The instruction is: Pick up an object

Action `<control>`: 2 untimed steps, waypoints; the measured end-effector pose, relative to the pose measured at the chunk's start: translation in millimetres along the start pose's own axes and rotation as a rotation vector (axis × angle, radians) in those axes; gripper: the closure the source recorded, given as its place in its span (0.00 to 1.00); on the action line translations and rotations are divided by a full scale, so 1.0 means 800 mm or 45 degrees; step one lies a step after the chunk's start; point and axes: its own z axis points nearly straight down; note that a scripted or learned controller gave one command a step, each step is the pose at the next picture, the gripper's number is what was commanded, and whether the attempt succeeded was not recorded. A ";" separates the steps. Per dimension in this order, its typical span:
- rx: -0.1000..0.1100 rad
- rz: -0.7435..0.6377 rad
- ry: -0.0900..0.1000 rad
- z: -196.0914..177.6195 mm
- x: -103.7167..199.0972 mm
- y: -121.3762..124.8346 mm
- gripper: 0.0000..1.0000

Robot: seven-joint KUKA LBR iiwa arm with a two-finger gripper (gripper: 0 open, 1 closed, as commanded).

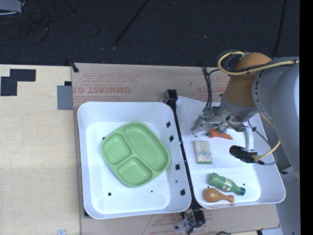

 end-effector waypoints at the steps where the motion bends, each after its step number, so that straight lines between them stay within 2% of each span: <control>1: -0.018 0.004 -0.003 -0.021 -0.002 0.005 1.00; 2: 0.016 0.000 0.012 -0.101 -0.005 0.007 1.00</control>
